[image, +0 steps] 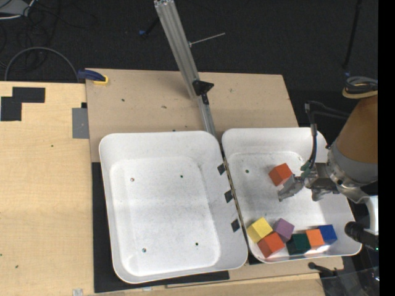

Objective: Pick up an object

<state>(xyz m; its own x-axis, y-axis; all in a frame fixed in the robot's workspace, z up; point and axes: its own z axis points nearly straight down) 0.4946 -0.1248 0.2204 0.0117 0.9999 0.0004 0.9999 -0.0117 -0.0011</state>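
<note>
Reaching in from the right, the grey arm (361,143) hangs its pincer (296,187) over the right bin (290,142), jaws parted and holding nothing. An orange cube (280,174) lies on the bin floor just left of the fingertips and slightly farther back, close beside them but not between them. Near the bin's front edge a cluster sits apart from the pincer: yellow cube (260,228), purple cube (284,228), red cube (271,244), green cube (298,243), another orange cube (315,237) and a blue cube (328,233). The left bin (123,150) adjoins on the table (247,97).
</note>
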